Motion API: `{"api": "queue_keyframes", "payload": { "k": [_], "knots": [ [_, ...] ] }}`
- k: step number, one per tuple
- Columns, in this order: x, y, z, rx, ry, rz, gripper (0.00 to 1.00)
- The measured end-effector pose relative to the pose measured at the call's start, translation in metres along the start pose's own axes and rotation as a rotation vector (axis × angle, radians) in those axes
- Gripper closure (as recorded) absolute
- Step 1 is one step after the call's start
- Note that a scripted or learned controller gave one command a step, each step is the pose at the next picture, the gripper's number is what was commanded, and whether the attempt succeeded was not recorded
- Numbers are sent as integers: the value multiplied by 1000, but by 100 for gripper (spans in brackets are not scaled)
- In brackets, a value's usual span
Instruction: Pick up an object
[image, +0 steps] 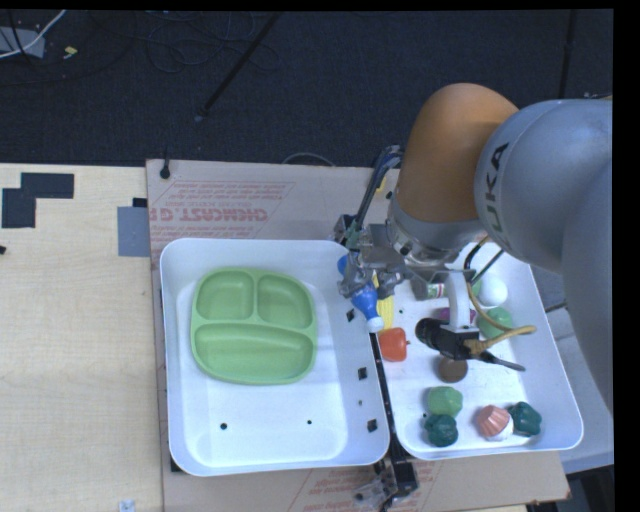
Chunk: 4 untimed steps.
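My gripper (366, 282) hangs over the inner edge of the right bin (560, 400), close to the wall shared with the left bin. A blue and yellow toy with a white tip (371, 305) lies right under the gripper, and I cannot tell whether it is gripped. An orange-red piece (393, 345) sits just below it. Farther right are a white egg shape (492, 292) and a pale green piece (497, 320). A brown piece (452, 370), a green piece (443, 401), a dark green piece (440, 430), a pink piece (491, 422) and another dark green one (526, 419) lie near the front.
The left bin (200, 440) holds a light green divided plate (254, 326) in its back half. The big grey arm with its orange band (455, 150) covers the back of the right bin. Both bins rest on a cardboard sheet (240, 205).
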<state>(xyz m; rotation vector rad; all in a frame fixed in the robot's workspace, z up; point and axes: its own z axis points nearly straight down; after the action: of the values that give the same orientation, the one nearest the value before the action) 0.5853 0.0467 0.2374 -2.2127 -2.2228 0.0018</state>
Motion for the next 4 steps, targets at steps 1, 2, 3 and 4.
{"api": "queue_keyframes", "payload": {
  "k": [1, 2, 3, 4],
  "knots": [
    [41, -9, 20, 1, -2, 2, 100],
    [35, -21, 4, 0, -2, 8, 100],
    [30, -12, 20, 1, -4, 7, 100],
    [32, -12, 1, -2, -2, 4, 100]
  ]
}}
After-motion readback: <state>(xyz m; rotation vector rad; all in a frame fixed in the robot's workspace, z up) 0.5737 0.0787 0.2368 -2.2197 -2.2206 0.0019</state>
